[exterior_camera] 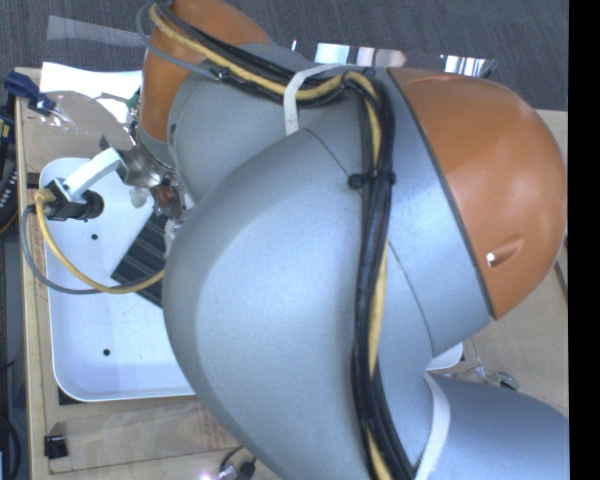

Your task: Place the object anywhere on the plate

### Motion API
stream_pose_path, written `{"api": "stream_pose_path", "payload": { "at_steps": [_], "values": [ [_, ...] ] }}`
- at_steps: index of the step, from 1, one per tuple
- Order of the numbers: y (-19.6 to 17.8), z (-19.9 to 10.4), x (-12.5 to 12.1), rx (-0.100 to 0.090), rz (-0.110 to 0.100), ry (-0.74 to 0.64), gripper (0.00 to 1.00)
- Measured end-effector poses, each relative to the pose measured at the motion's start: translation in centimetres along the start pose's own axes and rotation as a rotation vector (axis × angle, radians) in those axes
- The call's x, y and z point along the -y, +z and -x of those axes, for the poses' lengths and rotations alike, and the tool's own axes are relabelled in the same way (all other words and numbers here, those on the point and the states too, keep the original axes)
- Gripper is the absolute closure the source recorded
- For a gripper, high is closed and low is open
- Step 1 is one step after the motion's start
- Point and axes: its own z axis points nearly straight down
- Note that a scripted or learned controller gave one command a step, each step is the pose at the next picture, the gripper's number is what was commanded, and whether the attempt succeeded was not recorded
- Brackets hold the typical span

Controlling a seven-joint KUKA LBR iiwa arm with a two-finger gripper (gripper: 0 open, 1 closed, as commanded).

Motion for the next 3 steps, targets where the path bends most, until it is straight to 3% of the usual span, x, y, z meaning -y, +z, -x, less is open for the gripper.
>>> {"api": "stream_pose_path", "payload": {
  "at_steps": [1,2,3],
  "values": [
    [-3.9,-1.5,-1.9,0.001,-0.001,-0.436,0.0],
    [-4.6,-1.5,-1.5,0.01,-0.008,-0.447,1.0],
    [4.3,-5.0,-0.9,0.004,-0.004,-0.768,1.0]
  ]
}}
